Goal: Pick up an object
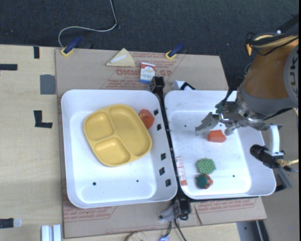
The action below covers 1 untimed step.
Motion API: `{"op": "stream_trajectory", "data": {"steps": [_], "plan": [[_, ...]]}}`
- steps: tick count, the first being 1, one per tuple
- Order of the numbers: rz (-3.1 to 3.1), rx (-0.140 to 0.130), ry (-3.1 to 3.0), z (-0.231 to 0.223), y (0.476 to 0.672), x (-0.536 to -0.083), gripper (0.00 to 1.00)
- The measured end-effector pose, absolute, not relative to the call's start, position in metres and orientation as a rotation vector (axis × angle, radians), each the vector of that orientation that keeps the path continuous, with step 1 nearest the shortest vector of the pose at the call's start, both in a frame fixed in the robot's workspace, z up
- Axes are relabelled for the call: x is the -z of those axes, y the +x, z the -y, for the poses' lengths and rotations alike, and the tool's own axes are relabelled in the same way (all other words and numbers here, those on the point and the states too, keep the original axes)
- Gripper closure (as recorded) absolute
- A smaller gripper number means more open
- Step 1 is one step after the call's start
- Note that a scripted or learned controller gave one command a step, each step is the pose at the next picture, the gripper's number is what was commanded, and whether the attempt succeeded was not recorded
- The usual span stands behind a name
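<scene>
Hovering right of centre, the gripper (216, 125), jaws spread, sits just above an orange block (216, 136) in the right bin (243, 185); nothing grasped, lifting remains.

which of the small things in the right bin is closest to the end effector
The orange block, lying just below the end effector in the right bin. The green dotted piece and the red-and-green one sit farther toward the bin's front edge.

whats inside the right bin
The right bin holds an orange block just below the end effector, a green dotted piece and a small green and red toy. The arm covers its upper right corner.
</scene>
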<state>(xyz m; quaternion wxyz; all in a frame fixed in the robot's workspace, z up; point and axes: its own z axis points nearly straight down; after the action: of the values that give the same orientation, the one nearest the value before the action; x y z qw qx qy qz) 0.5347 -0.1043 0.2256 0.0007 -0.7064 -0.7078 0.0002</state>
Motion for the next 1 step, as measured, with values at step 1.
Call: {"op": "stream_trajectory", "data": {"steps": [1], "plan": [[2.222,0.000,-2.221,0.1268,0.5170,-0.0859,0.00]]}}
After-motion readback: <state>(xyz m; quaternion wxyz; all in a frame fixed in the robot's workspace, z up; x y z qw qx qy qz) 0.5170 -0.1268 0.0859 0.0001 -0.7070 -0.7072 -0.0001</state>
